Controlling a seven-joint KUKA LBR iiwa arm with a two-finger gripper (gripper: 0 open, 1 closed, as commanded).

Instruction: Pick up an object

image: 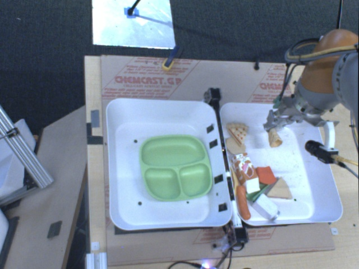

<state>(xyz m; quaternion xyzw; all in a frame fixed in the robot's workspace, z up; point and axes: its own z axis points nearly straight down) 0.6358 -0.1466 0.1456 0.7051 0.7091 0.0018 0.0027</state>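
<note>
My gripper [276,122] hangs over the far part of the right bin [314,178]. A small tan cone-shaped piece [275,139] sits right under its tip, touching it or nearly so. I cannot make out whether the piece is held. Several toy foods lie along the bin's left side: a waffle-like wedge [238,132], a red-and-white strip [243,164], a red block [265,175], an orange carrot [242,202], a tan wedge [281,189] and a white block [266,208].
The left bin [129,122] holds a green divided plate [174,167]. A black clip strip [216,144] runs along the seam between the bins. A black part [317,149] juts out of the arm over the right bin's far right side.
</note>
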